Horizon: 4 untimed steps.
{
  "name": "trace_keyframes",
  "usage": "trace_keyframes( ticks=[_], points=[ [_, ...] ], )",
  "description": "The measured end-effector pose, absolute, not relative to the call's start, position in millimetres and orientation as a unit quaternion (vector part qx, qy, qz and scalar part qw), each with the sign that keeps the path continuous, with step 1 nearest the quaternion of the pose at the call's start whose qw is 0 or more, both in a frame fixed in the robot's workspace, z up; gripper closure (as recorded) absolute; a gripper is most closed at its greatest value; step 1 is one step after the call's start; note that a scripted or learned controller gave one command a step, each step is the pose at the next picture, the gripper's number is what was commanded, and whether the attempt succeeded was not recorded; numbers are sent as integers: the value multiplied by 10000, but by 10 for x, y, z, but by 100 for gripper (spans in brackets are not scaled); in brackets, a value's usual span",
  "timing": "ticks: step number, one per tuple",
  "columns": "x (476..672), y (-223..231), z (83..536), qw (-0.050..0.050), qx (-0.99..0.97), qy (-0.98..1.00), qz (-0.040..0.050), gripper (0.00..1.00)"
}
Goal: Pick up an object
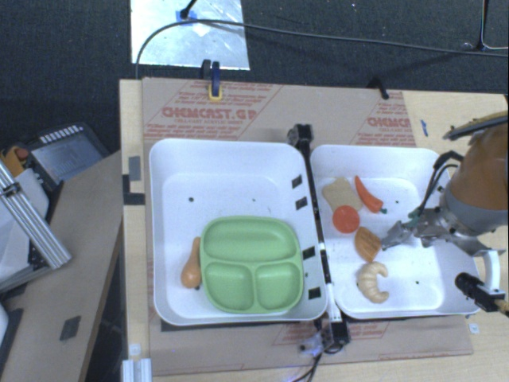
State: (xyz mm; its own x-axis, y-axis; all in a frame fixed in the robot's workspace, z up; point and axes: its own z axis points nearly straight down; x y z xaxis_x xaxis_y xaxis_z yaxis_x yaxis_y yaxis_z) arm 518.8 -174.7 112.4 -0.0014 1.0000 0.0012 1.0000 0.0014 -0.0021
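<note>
Right bin (413, 297): pincer (392, 238) low, just right of brown bread piece (367, 244); opening can't be told. Croissant (374, 282) below bread, tomato (345, 219) above-left.

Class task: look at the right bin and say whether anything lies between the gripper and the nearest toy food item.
Nothing visible does. The gripper sits low in the right bin, its tip right beside the brown bread piece. The croissant lies just below, the red tomato just above-left; neither blocks the approach.
</note>
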Motion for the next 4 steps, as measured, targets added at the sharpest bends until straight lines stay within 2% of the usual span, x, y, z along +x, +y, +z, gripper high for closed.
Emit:
trace_keyframes(
  ticks=[1,4],
  points=[
    [5200,-1759,1262,-18,-7064,-7078,-5,100],
    [5363,-1825,3001,-35,-7054,-7088,-18,100]
  ],
)
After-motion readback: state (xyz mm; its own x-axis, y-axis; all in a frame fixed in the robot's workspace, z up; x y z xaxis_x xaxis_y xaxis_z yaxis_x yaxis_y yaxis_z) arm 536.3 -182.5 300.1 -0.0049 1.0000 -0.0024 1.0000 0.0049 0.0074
